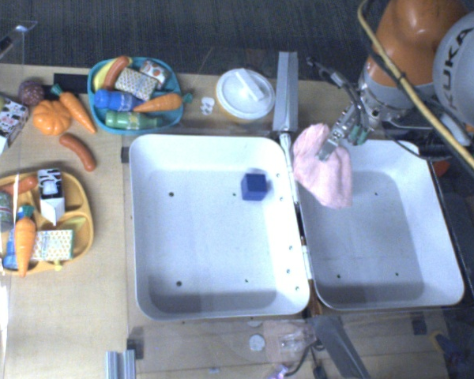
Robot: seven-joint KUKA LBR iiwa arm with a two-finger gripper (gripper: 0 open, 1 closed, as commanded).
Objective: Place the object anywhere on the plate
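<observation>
From above, the pincer point(337, 138) is clamped on a pink cloth point(324, 174) hanging over the right bin's point(395, 290) left rim. A blue cube point(254, 186) lies in the left bin point(205, 290). Toy food crowds the tabletop point(103, 290) at left.

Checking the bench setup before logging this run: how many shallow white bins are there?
2. The left bin holds a blue block; the right bin sits beside it, with a pink cloth over its upper-left corner.
</observation>
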